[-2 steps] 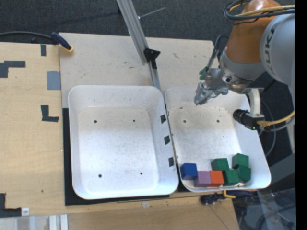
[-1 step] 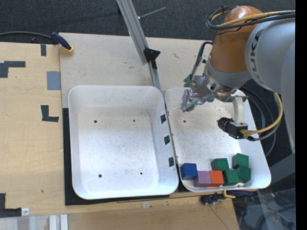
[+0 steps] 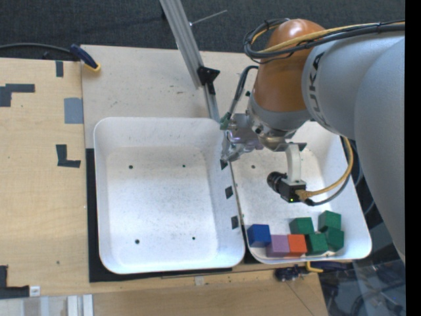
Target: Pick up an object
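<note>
The pincer [image 3: 231,151] hangs over the right bin [image 3: 355,245], near its left wall. Blocks [image 3: 297,237] cluster at the bin's front edge. Whether the pincer is clenched, nobody can tell.

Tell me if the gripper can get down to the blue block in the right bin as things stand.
Probably yes. The blue block lies uncovered at the near edge of the right bin, only the purple block beside it. The gripper hangs above the bins' shared wall.
</note>
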Available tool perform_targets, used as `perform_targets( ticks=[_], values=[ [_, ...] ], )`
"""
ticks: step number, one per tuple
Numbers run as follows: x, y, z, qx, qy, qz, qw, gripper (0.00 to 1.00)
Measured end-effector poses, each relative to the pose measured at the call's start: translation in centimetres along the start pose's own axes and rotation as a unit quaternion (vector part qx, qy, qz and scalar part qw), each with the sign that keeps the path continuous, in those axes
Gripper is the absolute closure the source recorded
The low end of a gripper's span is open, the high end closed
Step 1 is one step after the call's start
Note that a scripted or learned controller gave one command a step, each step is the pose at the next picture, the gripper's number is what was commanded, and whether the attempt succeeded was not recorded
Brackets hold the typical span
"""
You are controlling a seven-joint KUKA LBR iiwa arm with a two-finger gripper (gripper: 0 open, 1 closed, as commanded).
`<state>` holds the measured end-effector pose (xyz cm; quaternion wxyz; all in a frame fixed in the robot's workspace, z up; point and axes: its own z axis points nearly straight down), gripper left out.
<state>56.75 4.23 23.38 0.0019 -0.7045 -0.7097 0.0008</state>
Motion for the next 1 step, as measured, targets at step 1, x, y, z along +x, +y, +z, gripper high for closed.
perform_targets(
  ticks=[1],
  values=[
    [5.18,-1.03,-0.84,-0.001,0.0,0.0,1.0,1.0]
  ],
)
